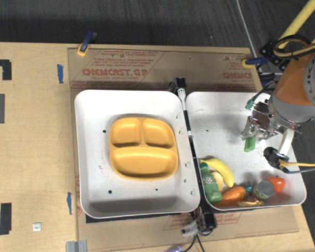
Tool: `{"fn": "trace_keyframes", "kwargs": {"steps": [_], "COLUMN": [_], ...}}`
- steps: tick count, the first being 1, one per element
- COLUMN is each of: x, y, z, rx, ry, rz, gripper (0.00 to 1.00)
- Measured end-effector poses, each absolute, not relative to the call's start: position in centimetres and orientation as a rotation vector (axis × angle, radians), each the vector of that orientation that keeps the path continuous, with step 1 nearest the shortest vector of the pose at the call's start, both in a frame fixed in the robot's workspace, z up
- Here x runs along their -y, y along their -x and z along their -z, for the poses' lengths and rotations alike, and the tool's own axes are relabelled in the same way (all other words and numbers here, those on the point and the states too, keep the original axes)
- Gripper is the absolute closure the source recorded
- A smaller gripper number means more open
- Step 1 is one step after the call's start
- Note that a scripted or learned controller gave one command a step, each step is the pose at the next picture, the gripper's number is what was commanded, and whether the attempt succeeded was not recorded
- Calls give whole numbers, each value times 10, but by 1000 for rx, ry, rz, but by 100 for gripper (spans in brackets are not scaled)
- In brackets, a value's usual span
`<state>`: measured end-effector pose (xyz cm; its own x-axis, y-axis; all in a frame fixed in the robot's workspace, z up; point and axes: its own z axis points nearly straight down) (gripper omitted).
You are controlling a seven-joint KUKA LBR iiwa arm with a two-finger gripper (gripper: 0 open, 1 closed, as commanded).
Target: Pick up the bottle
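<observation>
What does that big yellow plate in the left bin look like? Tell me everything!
The yellow plastic-looking divided plate is rounded and glossy, with three sunken compartments: two smaller ones toward the far side and one wide one toward the near side, split by raised ridges. It lies flat, right side up, around the middle of the left shallow white bin. Its compartments look bare, and it touches just the bin floor.

Bench (26,140) was tan board, marked with black angular shapes at its left side and short blue tape strips. A brown cardboard sheet (163,67) printed in red lay flat on it, clipped at the far edge by a blue-and-yellow clamp (86,42). Two shallow white bins sat on the sheet, touching side by side: left bin (89,156) and right bin (220,109).
</observation>
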<state>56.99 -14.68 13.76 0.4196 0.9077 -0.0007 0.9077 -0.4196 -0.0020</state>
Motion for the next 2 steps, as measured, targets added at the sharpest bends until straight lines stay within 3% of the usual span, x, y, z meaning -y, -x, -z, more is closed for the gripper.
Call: {"fn": "trace_keyframes", "kwargs": {"steps": [1, 2], "x": [147, 177], "y": [-570, -610], "z": [-147, -123], "rx": [1694, 1507], "ry": [2645, 2758], "rz": [-3, 0], "gripper": [100, 100]}}
